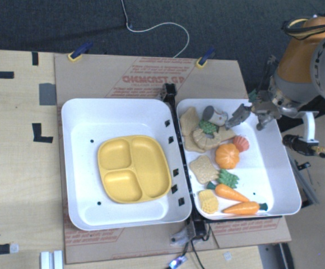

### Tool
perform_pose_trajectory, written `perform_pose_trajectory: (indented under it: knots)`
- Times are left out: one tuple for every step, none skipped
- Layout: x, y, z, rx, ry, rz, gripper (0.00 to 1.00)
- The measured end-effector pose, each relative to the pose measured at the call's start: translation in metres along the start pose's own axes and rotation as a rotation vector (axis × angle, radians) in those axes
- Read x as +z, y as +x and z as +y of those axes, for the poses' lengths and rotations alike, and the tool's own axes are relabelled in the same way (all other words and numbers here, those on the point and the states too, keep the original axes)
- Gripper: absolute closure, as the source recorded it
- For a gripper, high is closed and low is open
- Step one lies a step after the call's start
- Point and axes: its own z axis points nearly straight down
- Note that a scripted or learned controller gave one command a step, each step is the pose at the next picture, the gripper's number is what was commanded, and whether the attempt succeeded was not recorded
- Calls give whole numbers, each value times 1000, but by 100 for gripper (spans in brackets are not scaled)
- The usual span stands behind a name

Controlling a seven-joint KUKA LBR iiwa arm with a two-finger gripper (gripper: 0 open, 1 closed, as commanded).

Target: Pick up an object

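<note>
We are viewing a pale wooden bench (17, 167) bearing black tape marks (39, 132). A cardboard sheet (145, 77) with red lettering is lying on it, held by two blue-and-yellow clamps (79, 51) at its far edge. Beyond, dark carpet (50, 10) is showing, with a white cable (151, 26) looping across it. Light is falling evenly.

The arm (305, 55) is running off the right edge, so its base is not showing. The gripper (251, 115) is blurring above the right bin (283, 167); whether its fingers are apart or together is not telling. The toys (216, 150) are overlapping, the grey piece (210, 114) lying partly under others, too small to identify.
</note>
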Motion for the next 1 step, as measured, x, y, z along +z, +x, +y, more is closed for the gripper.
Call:
perform_pose_trajectory:
  knots:
    - [-8,0,2,-3,-12,-3,0]
